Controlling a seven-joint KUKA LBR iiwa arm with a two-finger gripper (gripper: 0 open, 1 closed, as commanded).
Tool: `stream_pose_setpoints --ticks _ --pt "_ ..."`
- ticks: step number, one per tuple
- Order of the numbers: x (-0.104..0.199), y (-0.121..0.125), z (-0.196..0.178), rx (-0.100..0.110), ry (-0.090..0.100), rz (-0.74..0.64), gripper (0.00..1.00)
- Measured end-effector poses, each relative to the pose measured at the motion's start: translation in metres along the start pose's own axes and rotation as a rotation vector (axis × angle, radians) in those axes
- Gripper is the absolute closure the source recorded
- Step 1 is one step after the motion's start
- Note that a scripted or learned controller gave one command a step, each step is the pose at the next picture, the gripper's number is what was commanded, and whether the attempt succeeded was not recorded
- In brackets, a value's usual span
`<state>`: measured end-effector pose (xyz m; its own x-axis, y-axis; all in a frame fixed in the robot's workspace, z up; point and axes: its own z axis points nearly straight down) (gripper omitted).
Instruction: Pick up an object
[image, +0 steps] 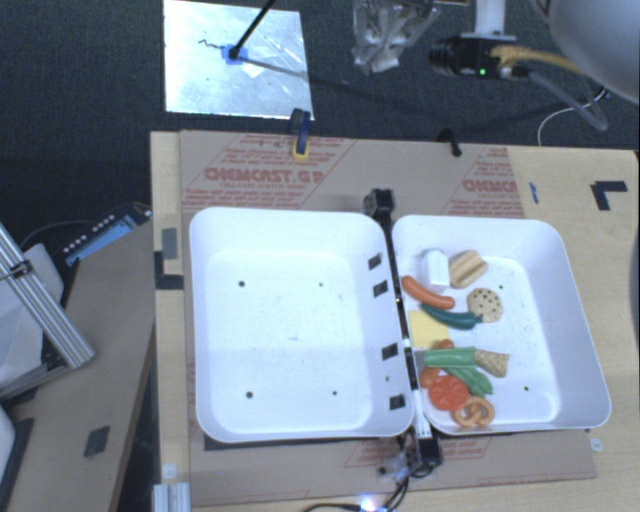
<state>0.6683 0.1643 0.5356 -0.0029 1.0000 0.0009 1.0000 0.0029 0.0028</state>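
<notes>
The pincer (388, 45) hangs at the top centre of the frame, high above the counter (470, 170) and well apart from both bins; it looks blurred and translucent there, so I cannot tell whether it is spread or pressed together, and nothing can be seen held in it.

All the candidate objects lie in the right bin (570, 300), bunched along its left wall in the right half of the frame. Near the top of the cluster sit a small white block (436, 267) and a bread roll (467, 267); below them a red sausage (428, 293), a dark green pod (455, 319), a speckled cookie (485, 304) and a yellow cheese slice (425, 327). Lower still are a green vegetable (462, 372), a red tomato (449, 391) and a pretzel (474, 411). The left bin (290, 330) sits just beside it in the middle of the frame.

Judging from this, the task has barely started: no object is lifted, and the approach, descent, grasp and lift all remain.
</notes>
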Motion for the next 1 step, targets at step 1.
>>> stream_pose_setpoints --ticks 1 --pt "-0.0746 -0.0001 0.0316 0.004 -0.003 0.008 1.0"
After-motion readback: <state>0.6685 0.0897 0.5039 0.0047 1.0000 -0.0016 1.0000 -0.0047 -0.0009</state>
